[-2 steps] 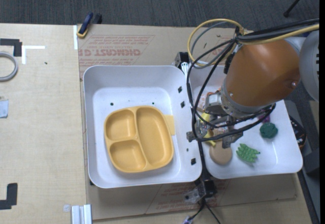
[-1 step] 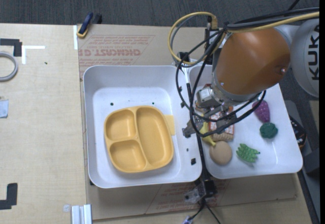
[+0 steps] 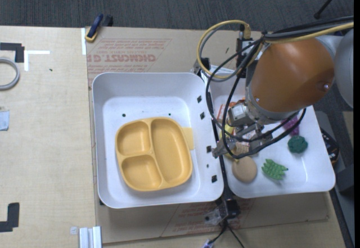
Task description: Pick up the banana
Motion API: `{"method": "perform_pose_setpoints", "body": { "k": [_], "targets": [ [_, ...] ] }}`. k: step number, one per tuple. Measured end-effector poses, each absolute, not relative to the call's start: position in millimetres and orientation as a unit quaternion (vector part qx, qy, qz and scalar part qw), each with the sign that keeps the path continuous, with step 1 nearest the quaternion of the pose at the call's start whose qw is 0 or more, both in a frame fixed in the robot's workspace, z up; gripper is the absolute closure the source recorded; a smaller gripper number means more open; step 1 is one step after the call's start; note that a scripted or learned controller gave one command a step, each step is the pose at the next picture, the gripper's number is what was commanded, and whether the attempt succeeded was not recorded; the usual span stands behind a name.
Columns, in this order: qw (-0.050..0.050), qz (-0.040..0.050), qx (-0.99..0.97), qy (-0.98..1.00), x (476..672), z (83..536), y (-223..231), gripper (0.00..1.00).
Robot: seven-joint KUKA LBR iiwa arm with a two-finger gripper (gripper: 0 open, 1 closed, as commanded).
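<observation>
Miss risk: gripper (image 3: 245, 141) covers most of banana (image 3: 229, 127), and may grab tan ball (image 3: 244, 170) nearby instead. Grip state: can't tell.

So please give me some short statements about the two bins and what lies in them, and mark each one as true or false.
1. A yellow divided plate lies in the left bin. True.
2. The plate has five compartments. False: it has three.
3. The arm is over the right bin. True.
4. The green leafy toy lies on the plate. False: it lies in the right bin.
5. A tan round object lies left of the leafy toy. True.
6. The dark green lump is in the left bin. False: right bin.
</observation>
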State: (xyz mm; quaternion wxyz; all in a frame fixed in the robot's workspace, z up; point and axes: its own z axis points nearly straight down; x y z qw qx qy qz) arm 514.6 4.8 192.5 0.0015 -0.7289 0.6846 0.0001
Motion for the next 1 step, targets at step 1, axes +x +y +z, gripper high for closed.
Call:
{"method": "perform_pose_setpoints", "body": {
  "k": [1],
  "targets": [
    [0.002,0.0002,-0.846,0.533,576.8,192.4,0.0,0.0]
  ]
}}
